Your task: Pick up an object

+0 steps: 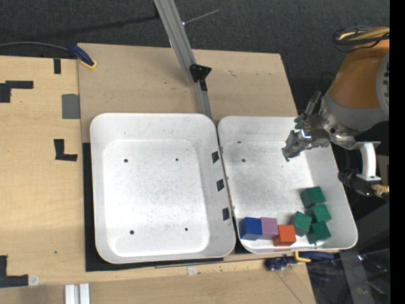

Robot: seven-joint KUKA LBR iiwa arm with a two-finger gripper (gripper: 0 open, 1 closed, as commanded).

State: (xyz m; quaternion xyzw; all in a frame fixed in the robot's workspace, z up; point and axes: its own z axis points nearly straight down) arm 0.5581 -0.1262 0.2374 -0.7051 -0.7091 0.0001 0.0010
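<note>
The right bin (266, 170) holds a cluster of small blocks along its near edge: a blue block (251, 227), a pale purple block (269, 226), an orange block (286, 234) and several green blocks (314, 213). My gripper (293, 147) hangs over the bin's far right part, well clear of the blocks, with nothing visible between its fingers. The grey arm with its orange band (357, 81) reaches in from the right.
The left bin (152, 182) sits beside the right one, their rims touching in the middle. A grey metal pole (180, 37) slants across the bench behind the bins. Black tape marks (60, 149) lie on the wooden bench at the left.
</note>
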